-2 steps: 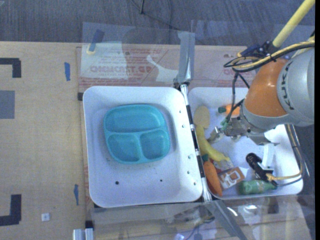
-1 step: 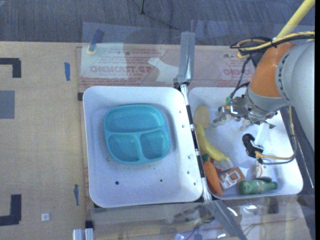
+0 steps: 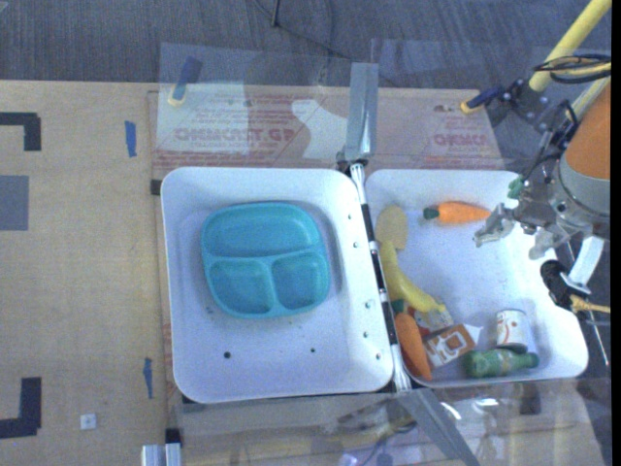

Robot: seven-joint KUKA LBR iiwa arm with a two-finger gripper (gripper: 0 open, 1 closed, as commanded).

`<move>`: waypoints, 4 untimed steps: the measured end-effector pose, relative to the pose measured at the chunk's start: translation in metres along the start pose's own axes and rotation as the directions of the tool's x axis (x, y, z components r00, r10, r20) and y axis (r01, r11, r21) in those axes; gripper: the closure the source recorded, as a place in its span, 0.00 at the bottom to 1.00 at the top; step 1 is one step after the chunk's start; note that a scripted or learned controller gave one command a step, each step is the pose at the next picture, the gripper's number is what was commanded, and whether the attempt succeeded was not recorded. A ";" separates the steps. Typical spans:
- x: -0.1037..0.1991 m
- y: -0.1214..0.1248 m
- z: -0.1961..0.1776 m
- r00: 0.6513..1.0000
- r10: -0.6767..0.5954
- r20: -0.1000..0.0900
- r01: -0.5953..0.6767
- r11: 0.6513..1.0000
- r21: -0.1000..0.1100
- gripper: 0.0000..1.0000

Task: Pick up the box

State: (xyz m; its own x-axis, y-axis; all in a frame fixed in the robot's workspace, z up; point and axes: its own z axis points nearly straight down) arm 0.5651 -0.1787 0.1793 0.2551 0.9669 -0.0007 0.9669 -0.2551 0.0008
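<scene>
1. Two white bins sit side by side on the counter (image 3: pixel 78 260); the left bin (image 3: pixel 194 357) carries just a teal divided plate (image 3: pixel 264 258), lying flat near its middle, well apart from anything the task concerns.
2. The right bin (image 3: pixel 466 270) holds the clutter, and most of it has gathered along the left wall and the near edge, likely because loose items slide to the bin's low sides.
3. The box (image 3: pixel 452 342), a small orange-and-white carton, lies flat near the bin's front, tilted off square. It is wedged between an orange carrot (image 3: pixel 411 346) on its left and a green bottle (image 3: pixel 499 362) lying on its side just to the right and front; a small white can (image 3: pixel 511 327) stands just beside it to the right.
4. A banana (image 3: pixel 401 282) runs down the left wall, its lower end close to the box, and a second carrot (image 3: pixel 460 213) lies alone near the far edge.
5. The tool (image 3: pixel 512 223) hangs above the far right part of the right bin, near that lone carrot and well apart from the box. Its fingers (image 3: pixel 492 229) look spread and nothing sits between them, so it grips nothing.
6. By judgement the pick is not yet begun: the arm needs to come toward the bin's front, and the crowding neighbours leave little free room around the box, so a nudged bottle or carrot is the likely risk.
</scene>
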 end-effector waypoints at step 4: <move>0.081 0.065 0.088 0.999 -0.043 0.000 0.043 0.999 0.001 0.00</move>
State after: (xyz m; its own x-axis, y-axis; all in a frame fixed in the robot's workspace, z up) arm 0.6487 -0.1172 0.0914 0.2128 0.9771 -0.0002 0.9771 -0.2128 -0.0007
